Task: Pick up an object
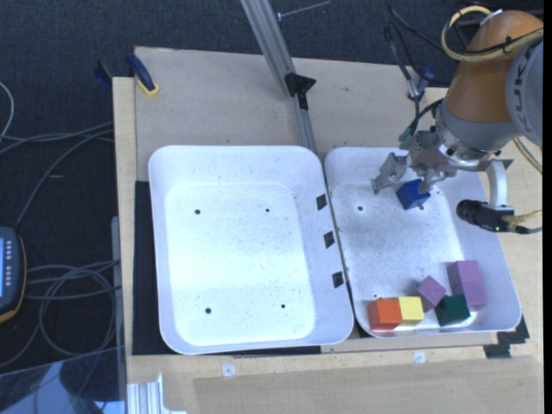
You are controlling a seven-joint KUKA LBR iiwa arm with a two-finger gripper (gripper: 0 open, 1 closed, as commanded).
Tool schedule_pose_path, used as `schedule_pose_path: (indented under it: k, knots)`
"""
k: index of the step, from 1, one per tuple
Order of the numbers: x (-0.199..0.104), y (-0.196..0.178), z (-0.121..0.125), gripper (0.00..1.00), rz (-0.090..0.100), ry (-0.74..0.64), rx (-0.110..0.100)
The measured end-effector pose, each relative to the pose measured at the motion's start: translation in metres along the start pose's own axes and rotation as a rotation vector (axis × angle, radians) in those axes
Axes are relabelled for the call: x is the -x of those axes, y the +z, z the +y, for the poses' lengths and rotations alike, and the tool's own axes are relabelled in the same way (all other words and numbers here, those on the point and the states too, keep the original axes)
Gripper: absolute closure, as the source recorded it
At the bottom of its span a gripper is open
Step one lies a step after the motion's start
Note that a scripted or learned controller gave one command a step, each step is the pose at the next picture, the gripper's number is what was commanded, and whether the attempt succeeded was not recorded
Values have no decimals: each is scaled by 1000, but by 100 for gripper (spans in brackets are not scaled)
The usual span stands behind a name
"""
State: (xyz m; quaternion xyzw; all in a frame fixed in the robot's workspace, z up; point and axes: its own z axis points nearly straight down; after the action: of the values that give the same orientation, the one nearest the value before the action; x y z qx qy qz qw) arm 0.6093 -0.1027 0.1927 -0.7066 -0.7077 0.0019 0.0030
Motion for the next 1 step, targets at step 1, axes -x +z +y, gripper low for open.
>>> schedule_pose_path:
  k: [1]
  knots:
    - [-5, 43, 0, 0, 0, 1, 0]
